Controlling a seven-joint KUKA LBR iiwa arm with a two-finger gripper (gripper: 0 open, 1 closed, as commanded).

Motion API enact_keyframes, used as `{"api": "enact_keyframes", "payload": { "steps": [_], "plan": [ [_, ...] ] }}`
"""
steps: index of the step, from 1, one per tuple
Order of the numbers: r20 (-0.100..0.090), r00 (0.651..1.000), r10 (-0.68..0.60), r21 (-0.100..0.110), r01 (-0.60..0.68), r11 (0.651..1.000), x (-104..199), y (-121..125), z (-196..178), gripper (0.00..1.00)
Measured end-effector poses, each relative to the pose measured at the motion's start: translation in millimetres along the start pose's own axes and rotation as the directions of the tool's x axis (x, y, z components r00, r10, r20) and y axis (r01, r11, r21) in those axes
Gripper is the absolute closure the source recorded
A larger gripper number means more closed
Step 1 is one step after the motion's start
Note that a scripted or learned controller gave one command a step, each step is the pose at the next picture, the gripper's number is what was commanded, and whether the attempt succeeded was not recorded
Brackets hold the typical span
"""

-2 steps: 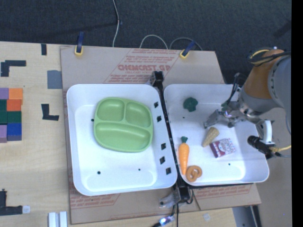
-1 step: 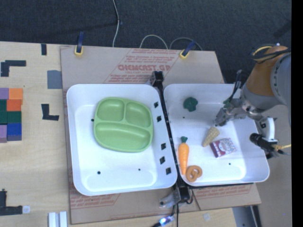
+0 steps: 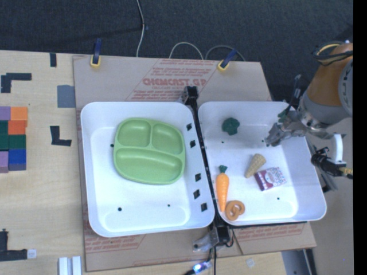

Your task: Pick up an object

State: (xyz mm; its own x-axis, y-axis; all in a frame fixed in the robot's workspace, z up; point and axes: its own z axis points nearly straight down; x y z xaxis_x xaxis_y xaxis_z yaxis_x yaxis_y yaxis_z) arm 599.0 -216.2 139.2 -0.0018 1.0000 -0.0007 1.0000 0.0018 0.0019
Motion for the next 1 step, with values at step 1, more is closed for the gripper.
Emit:
{"api": "enact_keyframes", "payload": {
  "steps": [1],
  "plan": [
    [0.000,1.000,0.000,-0.001,0.000,1.000,2.0,0.7,-42.4,1.00]
  ]
}}
